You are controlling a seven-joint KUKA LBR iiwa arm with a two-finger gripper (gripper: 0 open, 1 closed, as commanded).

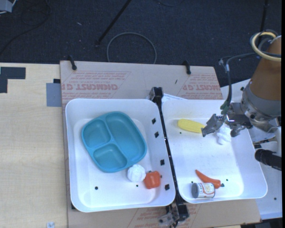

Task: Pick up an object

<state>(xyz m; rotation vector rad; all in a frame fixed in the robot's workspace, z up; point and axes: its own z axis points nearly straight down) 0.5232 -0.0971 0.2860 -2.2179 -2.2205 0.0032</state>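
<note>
The white bins (pixel 85 194) are looking like smooth glossy plastic; the blue tray (pixel 113 140) is showing matt plastic; the counter (pixel 23 151) is looking like pale wood.

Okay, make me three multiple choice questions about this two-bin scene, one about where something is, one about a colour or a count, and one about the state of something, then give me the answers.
1. Where does the blue divided plate lie?
A. in the left bin
B. in the right bin
C. on the cardboard behind the bins

2. What colour is the long item near the far wall of the right bin?
A. green
B. yellow
C. purple

3. How is the small can at the right bin's near wall resting?
A. upright
B. on its side
C. stacked on the plate

Answers:
1 A, the plate sits on the floor of the left bin.
2 B, it is plainly yellow.
3 B, its label faces up and its dark end faces left.
</note>
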